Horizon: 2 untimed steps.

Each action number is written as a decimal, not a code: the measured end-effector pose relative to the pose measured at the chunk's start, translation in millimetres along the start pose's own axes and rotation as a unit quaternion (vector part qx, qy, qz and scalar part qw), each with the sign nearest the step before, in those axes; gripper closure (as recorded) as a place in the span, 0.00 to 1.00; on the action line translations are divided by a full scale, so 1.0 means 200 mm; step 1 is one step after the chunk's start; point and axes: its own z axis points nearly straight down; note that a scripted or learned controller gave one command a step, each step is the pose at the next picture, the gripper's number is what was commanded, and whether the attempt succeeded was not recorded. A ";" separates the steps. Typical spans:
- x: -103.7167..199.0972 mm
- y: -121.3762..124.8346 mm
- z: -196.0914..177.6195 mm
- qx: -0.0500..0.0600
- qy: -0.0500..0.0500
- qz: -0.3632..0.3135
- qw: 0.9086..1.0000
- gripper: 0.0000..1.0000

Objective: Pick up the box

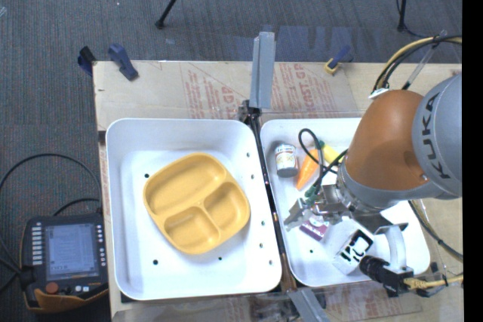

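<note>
The gripper hangs low over the right bin, beside the small box, probably lining up a grasp. Whether its jaws are apart cannot be told.

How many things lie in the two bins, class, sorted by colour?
Yellow: 2, divided plate, small piece
Orange: 1, carrot-like piece
White: 1, small jar
Purple: 1, box
Total: 5; the arm may hide more.
</note>
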 end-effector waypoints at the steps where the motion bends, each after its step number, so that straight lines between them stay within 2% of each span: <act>1: 0.10 0.01 -0.29 -0.001 -0.001 -0.031 1.000 0.00; 2: -0.19 -0.01 0.00 0.000 0.000 0.061 0.998 0.00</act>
